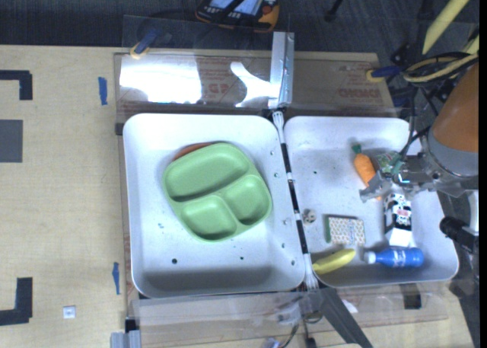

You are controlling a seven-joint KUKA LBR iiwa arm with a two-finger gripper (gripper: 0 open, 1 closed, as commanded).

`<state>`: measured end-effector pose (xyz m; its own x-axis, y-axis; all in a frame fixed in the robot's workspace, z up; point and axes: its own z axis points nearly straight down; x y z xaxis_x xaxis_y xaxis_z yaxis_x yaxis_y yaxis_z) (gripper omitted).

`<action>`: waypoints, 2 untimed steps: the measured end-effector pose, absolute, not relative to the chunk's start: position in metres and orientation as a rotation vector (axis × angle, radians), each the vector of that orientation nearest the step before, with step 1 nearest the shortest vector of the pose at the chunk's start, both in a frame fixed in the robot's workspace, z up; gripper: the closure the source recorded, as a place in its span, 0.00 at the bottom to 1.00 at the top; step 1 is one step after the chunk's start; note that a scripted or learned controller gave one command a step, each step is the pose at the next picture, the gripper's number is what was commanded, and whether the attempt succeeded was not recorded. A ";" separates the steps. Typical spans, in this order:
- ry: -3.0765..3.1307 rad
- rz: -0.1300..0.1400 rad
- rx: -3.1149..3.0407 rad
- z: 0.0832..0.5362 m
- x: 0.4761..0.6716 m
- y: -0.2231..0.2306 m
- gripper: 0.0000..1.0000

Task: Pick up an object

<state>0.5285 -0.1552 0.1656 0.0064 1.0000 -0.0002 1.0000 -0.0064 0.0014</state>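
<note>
While near end effector (378, 184), carrot (364, 166).

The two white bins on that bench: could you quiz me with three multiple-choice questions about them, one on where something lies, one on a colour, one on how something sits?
1. Where does the green divided plate lie?
A. left bin
B. right bin
C. on the bench outside the bins

2. What colour is the bottle near the right bin's front edge?
A. red
B. blue
C. black

3. How does that bottle sit?
A. upright
B. on its side
C. leaning on the plate

Answers: 1 A, the plate sits in the left bin. 2 B, its body is blue. 3 B, it lies flat beside the banana.
</note>
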 end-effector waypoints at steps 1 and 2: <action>2.441 0.000 1.981 0.124 0.527 -0.128 0.00; 2.265 0.001 2.174 0.091 0.583 -0.174 0.00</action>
